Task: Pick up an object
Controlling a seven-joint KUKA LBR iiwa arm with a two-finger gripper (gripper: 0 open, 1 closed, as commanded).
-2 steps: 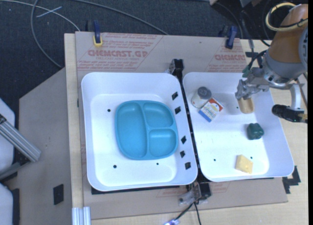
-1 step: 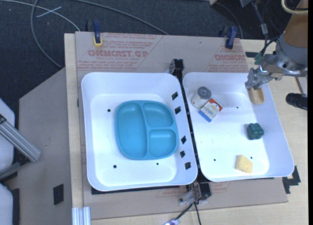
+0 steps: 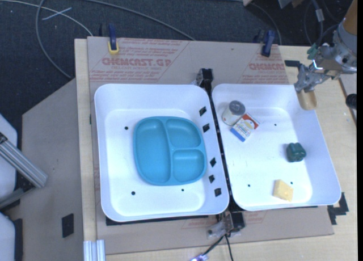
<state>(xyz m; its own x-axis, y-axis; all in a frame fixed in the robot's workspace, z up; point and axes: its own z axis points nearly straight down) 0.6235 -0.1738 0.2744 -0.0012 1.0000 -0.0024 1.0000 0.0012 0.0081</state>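
My gripper (image 3: 307, 84) hangs over the far right edge of the right bin (image 3: 266, 98), shut on a small tan block (image 3: 307, 100) that sticks out below its fingers. In that bin a small grey-topped can (image 3: 235, 109) lies at the far left, touching a red, white and blue packet (image 3: 245, 127). A dark green lump (image 3: 295, 152) sits at the right. A yellow chunk (image 3: 283, 190) lies near the front right corner.
The left bin (image 3: 113, 112) holds a blue divided plate (image 3: 170, 150). A black divider with clips (image 3: 212, 140) runs between the bins. Blue clamps (image 3: 113, 41) (image 3: 267, 43) grip the board's far edge. Cables trail across the dark floor behind.
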